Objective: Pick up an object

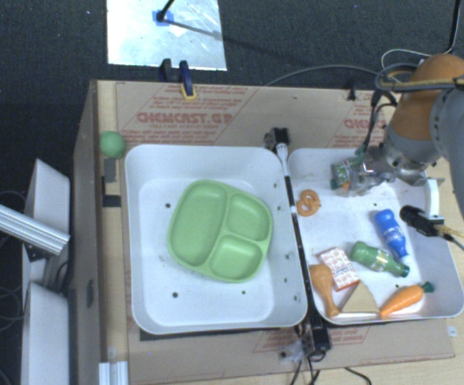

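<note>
The right bin (448,273) holds a pretzel (308,203), a blue bottle (391,233), a green bottle (378,258), a carrot (404,297), a drumstick (322,284), a bread slice (361,299) and a small red-and-white box (340,268). My gripper (361,172) is low over the bin's far edge, reaching in from the right. A small greenish object (342,172) sits right against its left side. I cannot make out whether the object is gripped or merely beside it.
The left bin (147,295) holds a green divided plate (219,229). A green ball (111,143) rests on the bench by that bin's far left corner. A black-and-white part (420,217) of the arm hangs over the right bin's right side.
</note>
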`<state>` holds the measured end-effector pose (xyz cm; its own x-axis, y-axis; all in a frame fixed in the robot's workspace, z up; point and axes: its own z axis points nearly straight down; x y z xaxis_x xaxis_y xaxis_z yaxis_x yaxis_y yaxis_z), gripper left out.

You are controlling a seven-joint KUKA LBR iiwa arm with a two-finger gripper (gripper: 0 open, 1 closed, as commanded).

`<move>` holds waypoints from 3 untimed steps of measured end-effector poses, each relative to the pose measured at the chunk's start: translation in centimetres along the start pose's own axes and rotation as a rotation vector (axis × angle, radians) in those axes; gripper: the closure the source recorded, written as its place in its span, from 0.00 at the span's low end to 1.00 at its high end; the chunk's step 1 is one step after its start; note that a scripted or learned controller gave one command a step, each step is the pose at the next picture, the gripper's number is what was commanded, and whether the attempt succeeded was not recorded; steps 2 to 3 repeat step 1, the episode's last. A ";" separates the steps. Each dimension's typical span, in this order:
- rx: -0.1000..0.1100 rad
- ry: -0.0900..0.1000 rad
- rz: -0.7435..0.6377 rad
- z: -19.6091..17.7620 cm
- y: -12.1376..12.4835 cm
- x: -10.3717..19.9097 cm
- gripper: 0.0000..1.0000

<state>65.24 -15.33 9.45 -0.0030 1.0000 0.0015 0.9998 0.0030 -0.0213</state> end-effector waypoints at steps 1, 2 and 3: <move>-0.028 -0.003 0.000 -10.5 -5.5 2.6 1.00; -0.028 -0.003 0.000 -10.5 -5.5 2.6 1.00; -0.028 -0.003 0.000 -10.5 -5.5 2.6 1.00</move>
